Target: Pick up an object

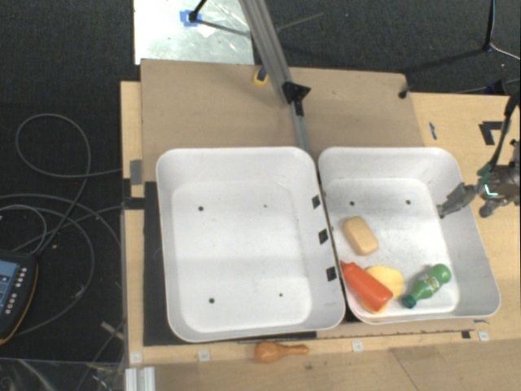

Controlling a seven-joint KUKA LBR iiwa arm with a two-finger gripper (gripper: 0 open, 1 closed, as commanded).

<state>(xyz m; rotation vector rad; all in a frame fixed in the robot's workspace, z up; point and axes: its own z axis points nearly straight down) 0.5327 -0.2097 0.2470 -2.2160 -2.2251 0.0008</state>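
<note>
pincer (466, 199) is seen at the right rim of the right bin (468, 243), hung over the bin edge; whether it is open or closed cannot be told, and nothing is seen held in it. likely parked at the rim ahead of a descent. candidate objects are clustered in the near part of the right bin: a tan block (359, 235) lying alone mid-bin, then an orange carrot-like piece (365, 287) touching a yellow piece (387, 278), and a green bottle (426, 285) lying on its side just beside them. the tan block is judged the easiest pick, being clear of neighbours. left bin (244, 243) is bare-floored. a small wooden piece (280, 350) lies on the tabletop (212, 108) outside the bins.
</note>
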